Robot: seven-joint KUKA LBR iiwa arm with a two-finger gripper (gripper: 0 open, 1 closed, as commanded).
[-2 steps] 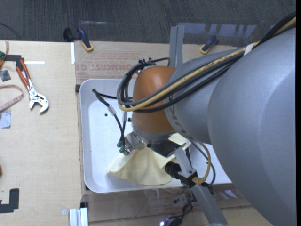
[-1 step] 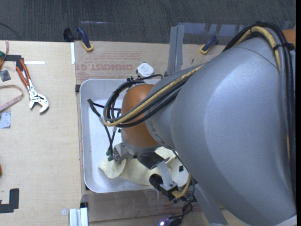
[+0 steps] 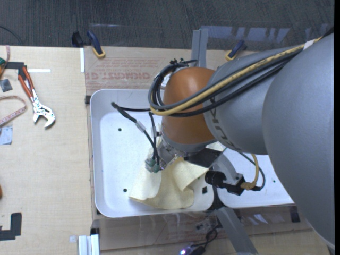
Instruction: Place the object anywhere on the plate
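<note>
The large grey arm [image 3: 276, 105] with its orange band [image 3: 186, 108] reached in from the right and covered much of the two shallow white bins, so that the claw [image 3: 154, 165] showed as little more than a small dark-green tip low over the left white bin [image 3: 109, 142]. Whether the claw was open or closed could not be told, since the wrist and a bundle of black and yellow cables [image 3: 159, 97] hid it. Directly at the tip lay a crumpled pale yellow cloth [image 3: 167, 187], spread across the near right part of the left bin and reaching toward the divide between the bins; the cloth's upper edge rose to the claw, though a grip could not be made out. On the light wooden desk [image 3: 48, 185] to the left, well apart from the bins, lay a silver wrench with orange handles [image 3: 35, 100]. A blue and orange clamp [image 3: 95, 44] sat at the desk's far edge.
</note>
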